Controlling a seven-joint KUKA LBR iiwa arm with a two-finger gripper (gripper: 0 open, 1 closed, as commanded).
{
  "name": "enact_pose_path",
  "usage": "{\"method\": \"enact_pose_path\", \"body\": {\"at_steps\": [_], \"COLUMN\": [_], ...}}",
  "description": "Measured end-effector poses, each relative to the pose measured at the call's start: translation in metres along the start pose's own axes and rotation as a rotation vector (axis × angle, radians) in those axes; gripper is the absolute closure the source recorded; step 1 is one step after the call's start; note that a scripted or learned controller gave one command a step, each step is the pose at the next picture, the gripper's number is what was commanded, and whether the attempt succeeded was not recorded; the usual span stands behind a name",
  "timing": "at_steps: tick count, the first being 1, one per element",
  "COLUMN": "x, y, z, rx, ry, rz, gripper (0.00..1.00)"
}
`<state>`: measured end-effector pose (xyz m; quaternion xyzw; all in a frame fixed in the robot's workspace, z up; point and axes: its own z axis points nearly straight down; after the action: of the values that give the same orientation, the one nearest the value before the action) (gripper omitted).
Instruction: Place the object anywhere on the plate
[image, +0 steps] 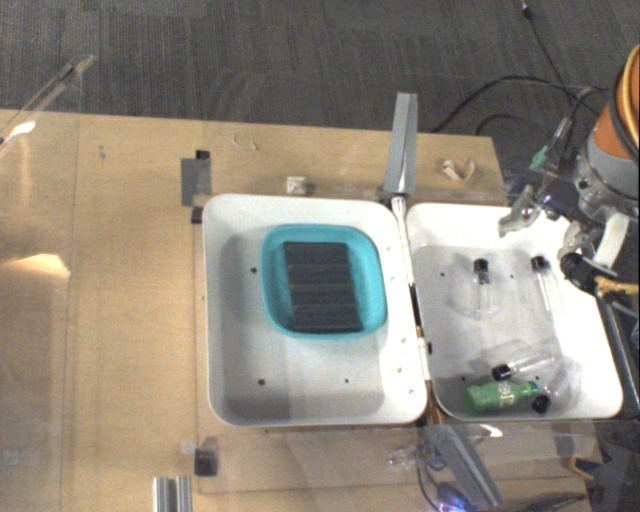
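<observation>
Green bottle (497, 396) is lying at six o'clock in the right bin (445, 240), well apart from the teal plate (373, 285) at nine, so we are judging it ungrasped; the gripper (575, 225) is hovering at two o'clock, whether spread or closed we cannot tell.

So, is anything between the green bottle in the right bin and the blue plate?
Only the bins' adjoining walls lie between the green bottle and the plate. A dark ribbed pad covers the plate's middle, leaving its rim bare.
</observation>
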<state>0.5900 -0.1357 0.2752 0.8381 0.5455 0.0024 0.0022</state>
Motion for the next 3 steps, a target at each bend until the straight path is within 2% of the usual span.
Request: {"method": "enact_pose_path", "body": {"at_steps": [1,2,3], "x": [-0.035,-0.086,-0.101], "y": [-0.044,-0.045,-0.065], "z": [-0.121,-0.161,-0.143], "rx": [-0.001,0.001,0.004], "ry": [-0.001,-0.003,-0.005], "rz": [0.245,0.508,0.646], "gripper": [0.0,0.0,0.0]}}
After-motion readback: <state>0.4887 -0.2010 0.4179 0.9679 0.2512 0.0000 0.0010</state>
